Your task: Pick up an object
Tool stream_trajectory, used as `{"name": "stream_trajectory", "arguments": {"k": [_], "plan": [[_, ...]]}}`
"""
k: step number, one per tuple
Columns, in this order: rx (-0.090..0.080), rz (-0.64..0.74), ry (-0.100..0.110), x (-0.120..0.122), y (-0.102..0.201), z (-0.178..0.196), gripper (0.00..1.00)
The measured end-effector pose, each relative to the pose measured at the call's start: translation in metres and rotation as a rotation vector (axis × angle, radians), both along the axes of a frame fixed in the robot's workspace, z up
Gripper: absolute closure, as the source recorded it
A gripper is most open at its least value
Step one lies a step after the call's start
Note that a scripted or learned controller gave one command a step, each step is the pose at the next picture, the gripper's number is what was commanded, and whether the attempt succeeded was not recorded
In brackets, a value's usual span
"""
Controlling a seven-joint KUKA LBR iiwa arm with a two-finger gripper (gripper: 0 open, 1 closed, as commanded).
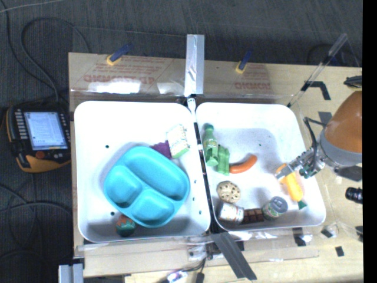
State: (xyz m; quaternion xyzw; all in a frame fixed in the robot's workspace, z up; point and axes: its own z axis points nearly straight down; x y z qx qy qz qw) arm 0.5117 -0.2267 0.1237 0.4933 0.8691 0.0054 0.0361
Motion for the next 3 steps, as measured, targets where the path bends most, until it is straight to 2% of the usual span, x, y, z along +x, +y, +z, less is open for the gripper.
{"name": "stream_trajectory", "arguments": {"k": [1,2,3], "plan": [[0.003,-0.025,-0.009,0.011,0.001,0.0,0.0],[-0.004,0.058,-0.01,0.022,0.0,-0.001,0.0],[-0.005,0.061,-0.013,0.024,0.002,0.008,1.0]]}}
